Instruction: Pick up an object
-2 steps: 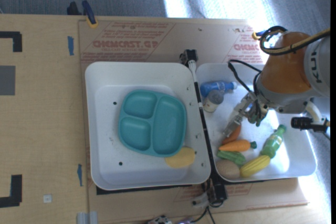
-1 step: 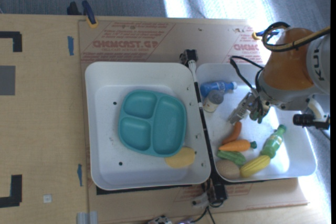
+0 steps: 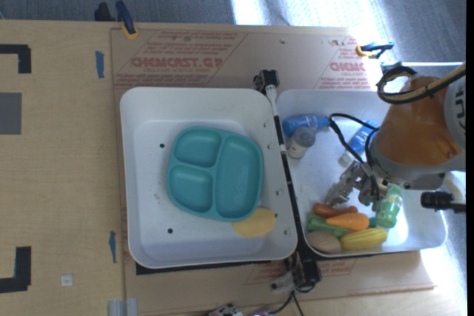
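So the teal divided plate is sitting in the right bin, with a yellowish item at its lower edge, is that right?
Not quite. The camera view shows the teal divided plate in the left bin, not the right one. The yellowish item does sit at its lower edge.

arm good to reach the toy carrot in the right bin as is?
Probably yes. The tool hangs in the right bin just above the toy carrot, nothing between them. The carrot is packed tight against the toy corn and a green bottle, so a clean grip looks doubtful.
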`<state>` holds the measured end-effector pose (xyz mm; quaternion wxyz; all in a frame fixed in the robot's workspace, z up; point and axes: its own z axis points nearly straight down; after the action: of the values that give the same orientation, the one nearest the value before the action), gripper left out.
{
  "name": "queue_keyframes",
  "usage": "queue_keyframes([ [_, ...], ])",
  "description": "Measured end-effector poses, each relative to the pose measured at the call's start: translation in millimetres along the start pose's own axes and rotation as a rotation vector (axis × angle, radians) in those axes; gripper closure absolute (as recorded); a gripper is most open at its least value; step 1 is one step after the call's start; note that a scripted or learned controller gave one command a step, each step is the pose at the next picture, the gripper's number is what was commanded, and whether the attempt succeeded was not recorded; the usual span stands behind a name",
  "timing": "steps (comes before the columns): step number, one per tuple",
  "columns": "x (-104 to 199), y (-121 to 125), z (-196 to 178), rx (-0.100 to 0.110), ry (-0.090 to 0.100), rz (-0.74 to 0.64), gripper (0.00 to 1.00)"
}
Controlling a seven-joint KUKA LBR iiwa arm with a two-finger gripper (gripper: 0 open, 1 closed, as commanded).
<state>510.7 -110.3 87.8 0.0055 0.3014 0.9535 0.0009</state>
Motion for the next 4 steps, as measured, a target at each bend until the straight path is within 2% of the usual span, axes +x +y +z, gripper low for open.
queue_keyframes([
  [1, 0, 0, 1, 0.001, 0.002, 0.000, 0.00],
  [2, -65, -16, 2, 0.002, 0.003, -0.350, 0.00],
  [3, -130, 1, 3, 0.000, 0.006, -0.486, 0.00],
  [4, -167, 0, 4, 0.001, 0.058, -0.594, 0.00],
])
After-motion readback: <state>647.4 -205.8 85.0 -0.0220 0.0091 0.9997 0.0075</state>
